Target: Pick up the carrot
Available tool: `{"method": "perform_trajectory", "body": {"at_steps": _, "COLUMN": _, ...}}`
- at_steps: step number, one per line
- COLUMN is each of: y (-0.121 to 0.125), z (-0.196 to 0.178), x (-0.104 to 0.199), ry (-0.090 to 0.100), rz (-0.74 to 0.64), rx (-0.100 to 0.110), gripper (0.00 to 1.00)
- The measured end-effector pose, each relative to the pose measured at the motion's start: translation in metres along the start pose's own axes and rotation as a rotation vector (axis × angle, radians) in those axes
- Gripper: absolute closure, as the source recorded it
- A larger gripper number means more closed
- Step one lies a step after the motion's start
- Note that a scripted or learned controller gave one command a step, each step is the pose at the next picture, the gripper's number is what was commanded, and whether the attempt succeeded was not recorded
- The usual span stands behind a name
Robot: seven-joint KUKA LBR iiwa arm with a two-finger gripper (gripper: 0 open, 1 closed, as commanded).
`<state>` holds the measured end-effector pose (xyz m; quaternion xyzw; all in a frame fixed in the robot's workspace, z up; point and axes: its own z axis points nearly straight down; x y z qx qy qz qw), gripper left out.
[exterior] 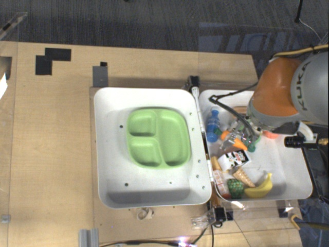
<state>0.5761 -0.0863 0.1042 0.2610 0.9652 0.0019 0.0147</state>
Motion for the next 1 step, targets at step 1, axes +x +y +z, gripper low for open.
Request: {"method": "perform_trajectory", "body": {"at_steps": 1, "y": 0.0830, "z": -0.0860, "x": 0.0567, "ry": 0.015, "rz": 0.111, "rx": 0.000, "gripper": 1.00}}
